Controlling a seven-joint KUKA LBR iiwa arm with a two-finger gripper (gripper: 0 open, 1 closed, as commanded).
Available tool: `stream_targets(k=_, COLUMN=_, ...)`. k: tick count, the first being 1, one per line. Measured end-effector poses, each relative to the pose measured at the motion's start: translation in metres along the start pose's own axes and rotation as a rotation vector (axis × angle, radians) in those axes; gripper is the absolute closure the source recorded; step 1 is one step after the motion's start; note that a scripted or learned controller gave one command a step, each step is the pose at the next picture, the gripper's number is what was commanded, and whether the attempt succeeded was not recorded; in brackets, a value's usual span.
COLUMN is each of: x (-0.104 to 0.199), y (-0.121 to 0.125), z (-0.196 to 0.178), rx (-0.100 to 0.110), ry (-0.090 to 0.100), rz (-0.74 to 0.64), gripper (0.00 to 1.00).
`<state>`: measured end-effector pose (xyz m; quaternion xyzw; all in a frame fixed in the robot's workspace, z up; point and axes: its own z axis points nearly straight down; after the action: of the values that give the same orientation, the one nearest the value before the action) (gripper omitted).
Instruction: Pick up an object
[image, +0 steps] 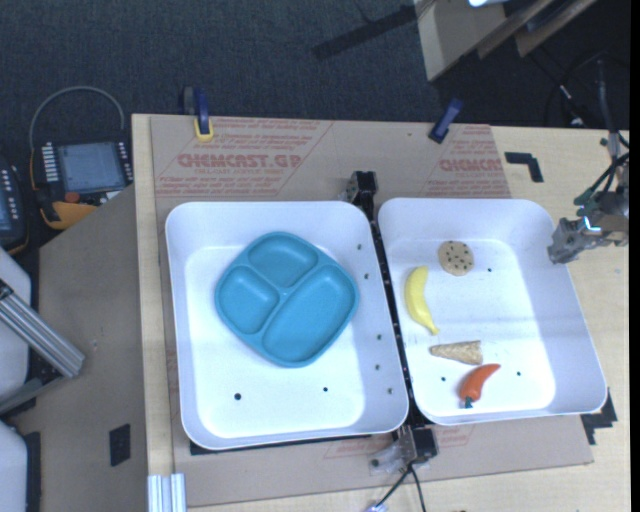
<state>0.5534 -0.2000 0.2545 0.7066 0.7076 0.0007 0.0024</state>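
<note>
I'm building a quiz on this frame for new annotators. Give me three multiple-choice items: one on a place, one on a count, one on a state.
1. Where does the blue plate lie?
A. In the left bin
B. In the right bin
C. On the bench outside both bins

2. How many items lie in the right bin?
A. Two
B. Four
C. Six

3. Where is the gripper relative to the items?
A. Closed around the banana
B. Pressing on the plate
C. At the right bin's right rim, apart from all items

Key:
1 A: the plate sits inside the left bin.
2 B: a cookie, a banana, a tan wedge and a red pepper.
3 C: it hangs by the rim, with bare bin floor between it and the nearest item.
</note>
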Motion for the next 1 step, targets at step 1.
stream_targets(k=1, x=0.0448, y=0.0079, z=-0.0016, rx=0.004, ry=0.003, rz=-0.001, gripper=1.00)
